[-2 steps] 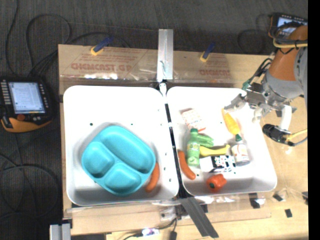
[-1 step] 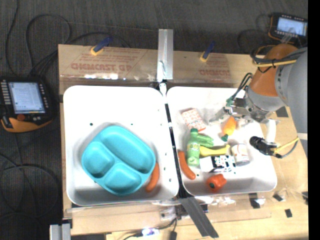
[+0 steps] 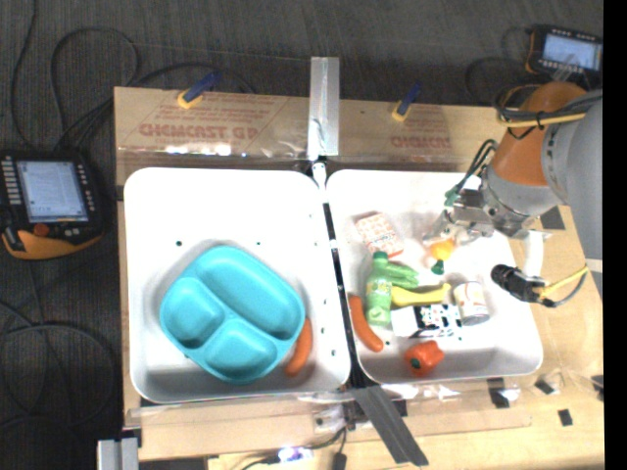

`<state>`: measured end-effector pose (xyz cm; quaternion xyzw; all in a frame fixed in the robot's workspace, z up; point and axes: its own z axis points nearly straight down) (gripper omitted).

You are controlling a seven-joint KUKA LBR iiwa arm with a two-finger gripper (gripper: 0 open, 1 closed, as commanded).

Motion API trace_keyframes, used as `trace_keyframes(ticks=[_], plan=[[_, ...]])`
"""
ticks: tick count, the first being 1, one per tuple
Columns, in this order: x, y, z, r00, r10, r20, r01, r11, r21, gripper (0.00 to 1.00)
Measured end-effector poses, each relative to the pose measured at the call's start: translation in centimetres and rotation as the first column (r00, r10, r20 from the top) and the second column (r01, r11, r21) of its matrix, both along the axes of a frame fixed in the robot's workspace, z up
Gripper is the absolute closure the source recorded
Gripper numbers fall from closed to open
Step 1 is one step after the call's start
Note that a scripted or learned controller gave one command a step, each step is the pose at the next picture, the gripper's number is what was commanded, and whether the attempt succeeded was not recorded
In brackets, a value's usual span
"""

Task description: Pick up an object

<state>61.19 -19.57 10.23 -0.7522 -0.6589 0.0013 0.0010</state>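
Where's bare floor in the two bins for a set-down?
Left bin: bare along the back, behind the blue tray. Right bin: bare back-left patch behind the small carton, and the front-right corner right of the tomato. Crowded: middle of the right bin, around the green bottle, banana and can, beneath the gripper.

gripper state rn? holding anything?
Gripper: cannot be told from this view. It sits low in the right bin, near a small orange and yellow object; nothing visibly held.
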Motion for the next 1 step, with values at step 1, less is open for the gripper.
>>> trace_keyframes(ticks=[1], plan=[[2.21, 4.45, 9.84, 0.999, -0.037, 0.002, 0.037, 0.999, -0.002, 1.00]])
